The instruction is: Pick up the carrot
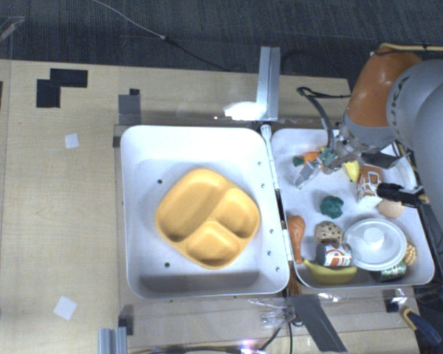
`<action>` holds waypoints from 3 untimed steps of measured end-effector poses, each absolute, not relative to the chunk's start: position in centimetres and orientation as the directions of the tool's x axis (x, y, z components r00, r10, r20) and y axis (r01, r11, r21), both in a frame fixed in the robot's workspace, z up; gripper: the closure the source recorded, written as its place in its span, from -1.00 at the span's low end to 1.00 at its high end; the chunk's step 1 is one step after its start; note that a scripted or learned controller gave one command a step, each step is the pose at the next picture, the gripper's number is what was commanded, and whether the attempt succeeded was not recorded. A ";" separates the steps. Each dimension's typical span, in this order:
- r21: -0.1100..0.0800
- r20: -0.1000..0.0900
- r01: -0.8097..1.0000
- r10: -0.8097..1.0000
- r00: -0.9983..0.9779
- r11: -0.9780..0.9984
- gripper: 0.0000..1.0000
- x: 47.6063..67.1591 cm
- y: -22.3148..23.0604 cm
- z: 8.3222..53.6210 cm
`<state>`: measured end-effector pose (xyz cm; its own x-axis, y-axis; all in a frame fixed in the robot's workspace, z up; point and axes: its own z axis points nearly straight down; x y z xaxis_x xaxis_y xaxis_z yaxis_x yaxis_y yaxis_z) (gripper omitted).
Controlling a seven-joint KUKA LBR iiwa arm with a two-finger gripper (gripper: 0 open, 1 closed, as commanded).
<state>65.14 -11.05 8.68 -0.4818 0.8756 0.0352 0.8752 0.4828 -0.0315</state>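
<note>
The arm (399, 94) reaches in from the right. Its jaws hang low in the far part of the right bin (280, 153). I cannot tell if the jaws are open or closed.

The carrot (297, 236) lies well apart from the jaws, nearer the camera and to the left, along the left wall of that bin. A green lump (331, 206) sits between them. A banana (329, 272) lies just beside the carrot's near end. A yellow divided plate (208, 217) rests in the left bin (144, 271).
</note>
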 end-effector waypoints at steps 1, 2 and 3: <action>-0.037 0.016 0.974 0.974 -0.224 0.224 -1.00 66.1 -9.6 8.4; -0.013 0.004 0.999 0.999 0.053 -0.053 -1.00 66.6 -9.1 8.5; -0.018 0.003 0.999 0.999 0.048 -0.048 1.00 66.6 -9.0 9.5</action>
